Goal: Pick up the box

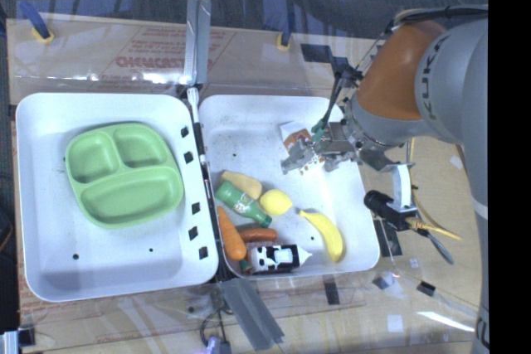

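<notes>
White plastic forms the two shallow bins set side by side on the bench (pixel 99 46). In the left bin (pixel 41 261) a green divided plate (pixel 124 174) is seen lying flat. The right bin (pixel 249 116) holds a cluster of things toward its near edge: a green bottle (pixel 242 204), a yellow lemon (pixel 275 201) just beside it, a pale potato-like piece (pixel 241 182), an orange carrot (pixel 231 235), a banana (pixel 324 234), and a small black-and-white carton (pixel 275 258) lying on its side against the near wall. The grey arm (pixel 448 79) with its orange band is reached in from the right, and the pincer (pixel 309 155) is positioned over the far right part of the right bin. A small white box with orange marking (pixel 294 137) is seen right at the pincer's tip, touching or overlapped by it; whether it sits between the fingers cannot be told, nor how far the pincer is parted.
</notes>
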